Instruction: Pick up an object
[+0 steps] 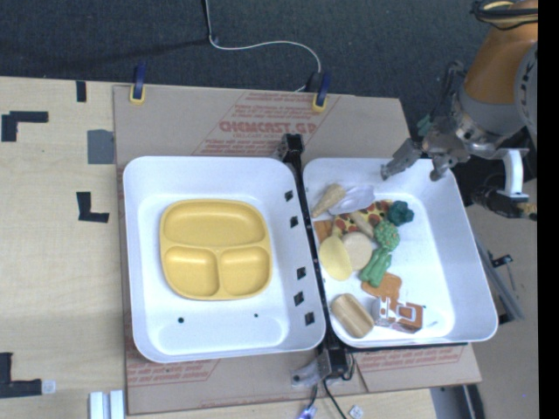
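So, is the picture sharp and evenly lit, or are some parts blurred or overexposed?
Camera view: light is soft and even, shadows faint; the white bins look bright, nearly washed out, with little surface detail; the yellow tray is clear; the small toys in the right bin are slightly soft; the gripper at the bin's far edge looks a bit blurred.

Bins [210, 168] glossy white plastic; yellow tray [215, 248] smooth matt plastic; base sheet [253, 122] matt cardboard w/ print.

Item one: red print on the cardboard sheet [253, 125], upper centre of the frame, which I read as "CHEMCAST GP". Its smaller lines I cannot read.
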Motion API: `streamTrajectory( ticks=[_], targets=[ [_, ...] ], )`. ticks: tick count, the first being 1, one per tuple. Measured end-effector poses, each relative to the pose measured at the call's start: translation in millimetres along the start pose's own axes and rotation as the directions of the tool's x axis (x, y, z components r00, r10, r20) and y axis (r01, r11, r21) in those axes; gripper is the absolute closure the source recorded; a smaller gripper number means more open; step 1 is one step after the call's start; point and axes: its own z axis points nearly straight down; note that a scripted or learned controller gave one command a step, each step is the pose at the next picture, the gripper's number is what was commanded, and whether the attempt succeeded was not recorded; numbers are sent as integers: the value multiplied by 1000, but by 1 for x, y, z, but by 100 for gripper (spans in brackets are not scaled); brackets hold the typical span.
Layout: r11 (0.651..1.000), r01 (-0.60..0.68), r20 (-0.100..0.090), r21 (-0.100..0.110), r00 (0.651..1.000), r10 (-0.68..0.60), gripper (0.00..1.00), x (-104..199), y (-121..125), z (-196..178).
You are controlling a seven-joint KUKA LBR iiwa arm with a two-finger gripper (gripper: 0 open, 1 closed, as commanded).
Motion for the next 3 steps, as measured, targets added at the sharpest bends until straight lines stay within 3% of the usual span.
streamTrajectory(
  ticks=[1, 2, 3],
  targets=[
    [1000, 4, -2, -2, 1000, -4, 0, 48, 29, 142],
    [1000, 3, 0, -1, 1000, -3, 100, 46, 28, 127],
    [1000, 4, -2, -3, 1000, -4, 100, 108, 9, 33]
  ],
)
